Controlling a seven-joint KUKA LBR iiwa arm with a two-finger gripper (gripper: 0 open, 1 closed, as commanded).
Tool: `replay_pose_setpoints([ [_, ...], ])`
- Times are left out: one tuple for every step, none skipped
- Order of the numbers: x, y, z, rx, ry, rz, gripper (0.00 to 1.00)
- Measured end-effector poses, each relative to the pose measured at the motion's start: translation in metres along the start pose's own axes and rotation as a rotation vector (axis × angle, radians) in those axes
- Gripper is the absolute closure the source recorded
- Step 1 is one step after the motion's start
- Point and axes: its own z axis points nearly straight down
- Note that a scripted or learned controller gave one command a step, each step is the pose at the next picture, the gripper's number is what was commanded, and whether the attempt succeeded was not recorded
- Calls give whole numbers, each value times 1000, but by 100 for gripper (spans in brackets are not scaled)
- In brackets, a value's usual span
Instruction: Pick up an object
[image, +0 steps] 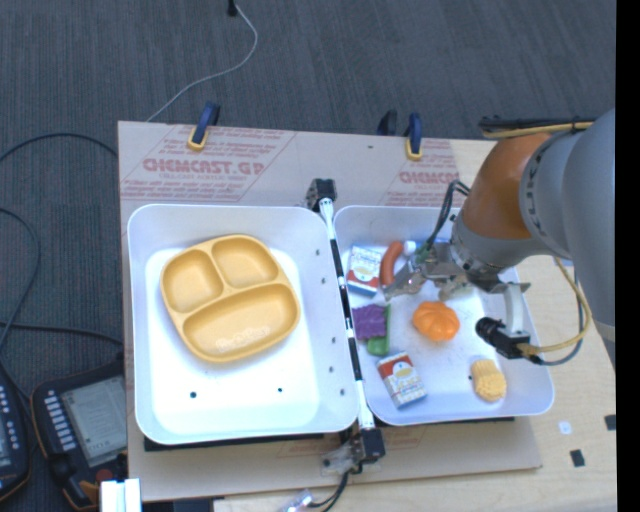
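Note:
My gripper (422, 281) hangs low in the right bin (535, 400), its grey fingers spread open with nothing between them. Just below it lies an orange pumpkin-like toy (436, 321), apart from the fingertips. A red sausage-like piece (392, 261) and a white-and-red packet (365, 266) lie to the gripper's left. A purple grape bunch (370, 320) with a green piece (378, 346) under it sits by the bin's left wall. A small red-and-white carton (402, 380) and a yellow corn piece (488, 380) lie near the front.
The left bin (160, 400) bears a yellow divided plate (232, 297). A black clamp (322, 192) sits on the divider between the bins. The grey arm with its orange band (505, 190) covers the right bin's far right corner. Cables (545, 350) trail by the bin's right wall.

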Motion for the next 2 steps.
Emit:
replay_pose_setpoints([
  [0,0,-10,0,0,0,100],
  [0,0,-9,0,0,0,0],
])
